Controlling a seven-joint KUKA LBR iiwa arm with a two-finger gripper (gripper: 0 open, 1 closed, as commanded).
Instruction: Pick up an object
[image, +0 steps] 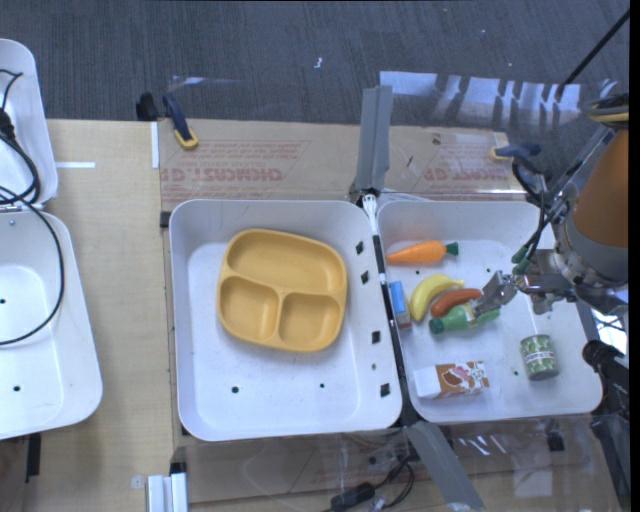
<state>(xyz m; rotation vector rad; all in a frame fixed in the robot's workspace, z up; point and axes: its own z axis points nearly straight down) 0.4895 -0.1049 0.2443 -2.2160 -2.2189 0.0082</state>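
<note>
Gripper (497, 291) hovers at centre right of the frame, just over the green plastic bottle (462, 318) lying in the right white bin (580, 400); whether its fingers are apart I cannot tell. Nothing looks lifted yet; grasp and raise remain.

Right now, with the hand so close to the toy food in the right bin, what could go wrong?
1. The hand hangs over a tight cluster: green bottle, red sausage and banana touch, so it may pinch two or push them apart.
2. The bottle lies tilted on its side and could roll away.
3. The green can nearby could be knocked over.
</note>
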